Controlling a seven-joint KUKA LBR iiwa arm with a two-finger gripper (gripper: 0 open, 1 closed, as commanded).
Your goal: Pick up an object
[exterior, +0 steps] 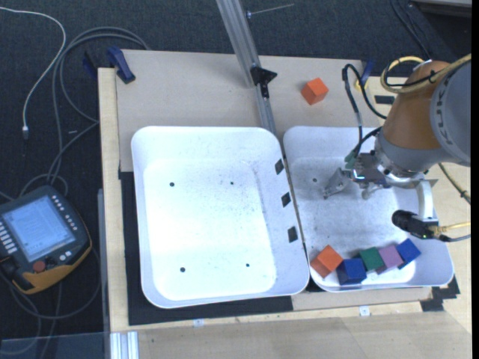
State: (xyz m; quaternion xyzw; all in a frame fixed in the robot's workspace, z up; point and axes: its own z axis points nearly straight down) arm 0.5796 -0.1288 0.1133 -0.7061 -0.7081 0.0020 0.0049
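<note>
Tool (349,185) fingers spread, pinching nothing, above bare right bin (329,219) floor. Nearer the camera lie orange (326,260), blue (351,271), green (372,260), purple (390,256) and blue (409,250) blocks; another orange block (315,90) sits beyond on the worktop (187,88).

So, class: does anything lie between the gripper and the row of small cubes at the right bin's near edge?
Nothing visible does: bare white bin floor separates the gripper from the orange cube and its neighbours.

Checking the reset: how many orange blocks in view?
2: one orange block on the bench behind the bins; the other at the right bin's near edge, beside a blue block.
</note>
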